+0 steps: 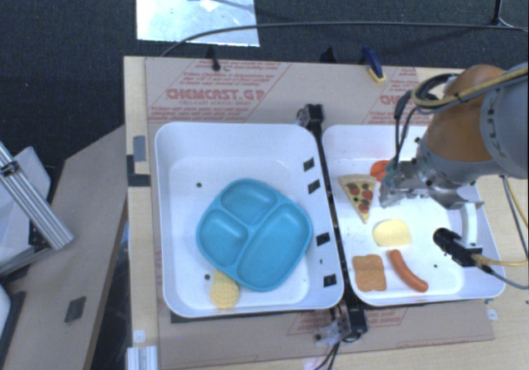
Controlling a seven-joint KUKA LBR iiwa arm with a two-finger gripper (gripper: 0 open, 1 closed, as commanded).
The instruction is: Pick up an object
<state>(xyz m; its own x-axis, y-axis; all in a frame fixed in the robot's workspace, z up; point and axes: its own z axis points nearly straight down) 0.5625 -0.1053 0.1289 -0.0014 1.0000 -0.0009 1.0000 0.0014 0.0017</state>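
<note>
My gripper (388, 187) hangs low over the right bin (347, 141), in its middle part. It is just right of a pizza slice (359, 194) and right below a small red-orange piece (379, 168) that the wrist partly hides. A pale yellow lump (391, 233) lies just in front of the gripper. Closer to the front wall lie a brown toast-like slab (369, 272) and a red sausage (407, 270). No object shows between the gripper's tips.
The left bin (169, 195) holds a blue divided plate (254, 233) and a yellow corn-like piece (222, 290) at its front edge. A black divider (324, 203) runs between the bins. The grey arm with its orange band (467, 125) comes in from the right.
</note>
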